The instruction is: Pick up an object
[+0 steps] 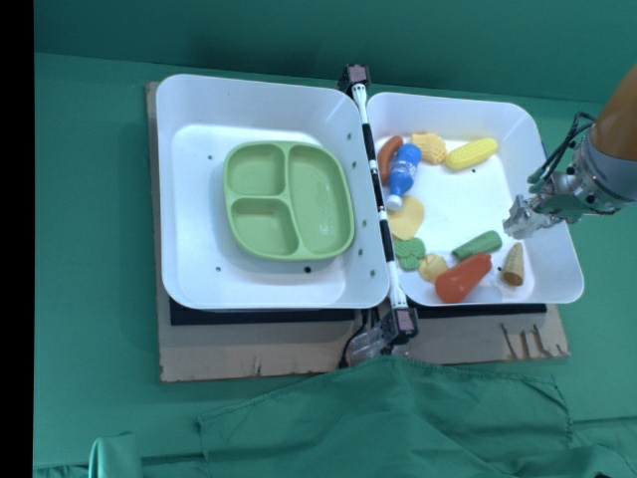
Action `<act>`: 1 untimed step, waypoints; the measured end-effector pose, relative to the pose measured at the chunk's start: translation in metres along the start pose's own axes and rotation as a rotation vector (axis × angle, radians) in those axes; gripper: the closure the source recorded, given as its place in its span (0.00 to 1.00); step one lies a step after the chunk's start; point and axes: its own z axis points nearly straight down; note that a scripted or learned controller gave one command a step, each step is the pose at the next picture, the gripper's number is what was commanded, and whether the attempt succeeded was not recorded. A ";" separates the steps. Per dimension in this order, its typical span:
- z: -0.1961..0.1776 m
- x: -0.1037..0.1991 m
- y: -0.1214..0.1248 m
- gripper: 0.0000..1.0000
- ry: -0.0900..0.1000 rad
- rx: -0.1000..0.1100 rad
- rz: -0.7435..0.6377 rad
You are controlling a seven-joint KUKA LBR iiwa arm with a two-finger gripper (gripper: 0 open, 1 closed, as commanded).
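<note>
Objects for the pick all sat in the right bin (557, 285) when I checked the feed. No readable writing on any of them; the blue bottle (402, 174) had a white cap and a pale band I couldn't read at this size

Right bin contents, by my view:
- yellow corn cob (471, 152) near the far wall
- small yellow piece (430, 146) beside an orange carrot-like piece (388, 157), both at the far left of that bin
- blue bottle lying just right of the orange piece, cap toward me
- flat yellow piece (406, 217) just below the bottle cap
- green leafy piece (408, 253) against the divider (376, 187), small yellow-orange lump (433, 266) next to it
- green pod (477, 245) resting over a red-orange pepper (464, 279)
- ice-cream cone (513, 264) close to the right wall, apart from the pepper

Left bin (189, 118) held one green three-compartment plate (289, 200); I saw nothing in its compartments

Gripper (524, 219) was over the right bin's right side, just above the cone in the picture, nothing between its fingers that I could see. Whether the fingers were wide or narrow I couldn't tell from this angle
</note>
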 end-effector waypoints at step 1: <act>-0.049 0.005 0.008 1.00 0.000 -0.002 -0.001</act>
